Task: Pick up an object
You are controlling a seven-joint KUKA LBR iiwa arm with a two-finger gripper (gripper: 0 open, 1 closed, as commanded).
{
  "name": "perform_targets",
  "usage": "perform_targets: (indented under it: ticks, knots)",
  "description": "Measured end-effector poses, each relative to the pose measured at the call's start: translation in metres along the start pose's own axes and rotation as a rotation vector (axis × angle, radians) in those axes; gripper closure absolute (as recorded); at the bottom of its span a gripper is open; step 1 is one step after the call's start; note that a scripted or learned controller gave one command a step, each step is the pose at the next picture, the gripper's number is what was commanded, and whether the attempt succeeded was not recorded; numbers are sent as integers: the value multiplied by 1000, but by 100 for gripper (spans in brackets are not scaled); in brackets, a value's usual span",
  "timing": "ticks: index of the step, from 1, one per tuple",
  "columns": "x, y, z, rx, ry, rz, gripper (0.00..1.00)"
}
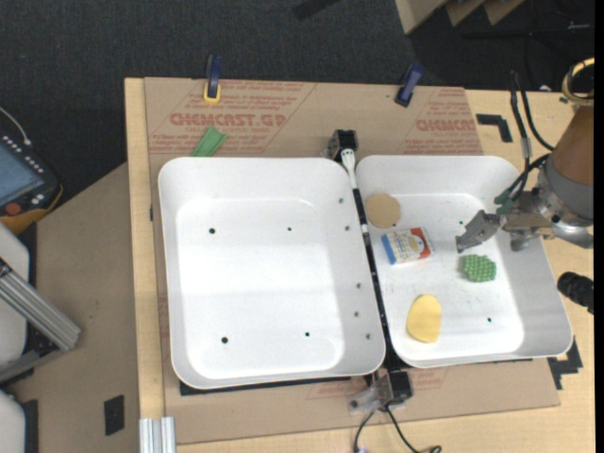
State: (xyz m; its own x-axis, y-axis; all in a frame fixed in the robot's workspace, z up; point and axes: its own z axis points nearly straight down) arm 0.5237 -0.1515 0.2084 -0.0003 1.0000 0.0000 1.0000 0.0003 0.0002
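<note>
Two white bins sat side by side on the bench in front of you, and you would have worked down from them in order of size. In the camera view the left bin [255, 272] was the bigger expanse; the right bin [533, 324] carried everything worth picking. From your arm [576, 173], reaching in at the right with its orange band, you came next to the objects: a yellow lump [425, 318] near the front, a small printed packet [406, 246] close to the dividing edge, a tan disc [383, 209] behind it, and a knobbly green ball [478, 269] towards the right wall. As for progress, you had, by my reading, only the approach in hand: all four items lay flat on the bin floor, none lifted, so the grasp and the lift were both left to do. Your gripper [475, 235] hung just above and behind the green ball, which looked the likeliest target, with the packet a little way off to its other side. Whether the claw was spread or closed you could not have told from that slant, since the fingers merged into one dark shape; nothing showed between them.
</note>
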Motion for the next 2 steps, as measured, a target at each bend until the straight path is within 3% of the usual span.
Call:
perform_targets:
  ticks: [1,2]
  knots:
    - [-19,84,-74,-15,-6,-3,0]
    - [-77,31,-203,-14,-9,6,0]
